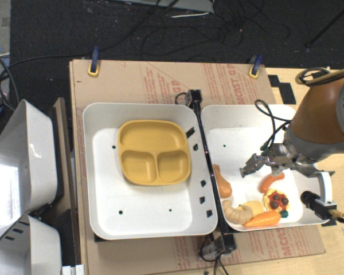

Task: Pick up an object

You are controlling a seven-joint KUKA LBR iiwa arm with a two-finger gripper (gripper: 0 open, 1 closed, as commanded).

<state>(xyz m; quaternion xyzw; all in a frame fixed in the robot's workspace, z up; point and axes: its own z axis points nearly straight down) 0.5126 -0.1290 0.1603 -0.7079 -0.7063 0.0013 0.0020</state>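
While the yellow plate (155, 152) sits in the left bin (103, 211), the gripper (253, 166) hangs over the right bin (235, 125), whether clenched I cannot tell, beside toy food (258, 208) in its near corner.

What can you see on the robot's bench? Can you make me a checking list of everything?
Surface: brown board bearing two shallow white bins, left bin and right bin.
Job's things: toy foods in the right bin's near corner: orange carrot, red sausage, beige shrimp-like piece, decorated tart, orange pear-shaped piece.
Clutter: yellow divided plastic plate in the left bin.
Grippers: gripper above the right bin, holding nothing visible.
Cables: black cable over the right bin; cables on the floor.
Surroundings: two yellow clamps; white tubs left.
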